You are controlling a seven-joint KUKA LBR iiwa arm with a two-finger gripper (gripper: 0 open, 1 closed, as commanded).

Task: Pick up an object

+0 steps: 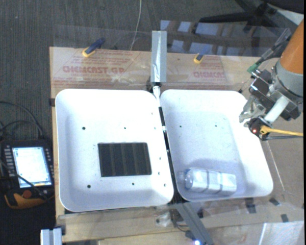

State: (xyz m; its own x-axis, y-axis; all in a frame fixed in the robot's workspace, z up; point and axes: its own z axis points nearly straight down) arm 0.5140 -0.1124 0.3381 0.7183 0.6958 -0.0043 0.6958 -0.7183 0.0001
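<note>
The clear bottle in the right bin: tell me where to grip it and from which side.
Grip the bottle across its mid-body, coming straight down. It lies on its side, long axis left-right along the bin's near wall, so the fingers should probably close front-to-back.

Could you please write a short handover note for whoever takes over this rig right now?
End effector: at the right edge of the right bin, above its rim, with nothing visible between its fingers. Whether it is open or shut cannot be told from this view.
Things: a clear plastic bottle lies on its side near the front wall of the right bin. A dark ribbed rectangular pad lies flat in the left bin.
Done: nothing picked up yet.
Left: choose an object, descend on it, grip and lift. The bottle is probably the nearer target.
</note>
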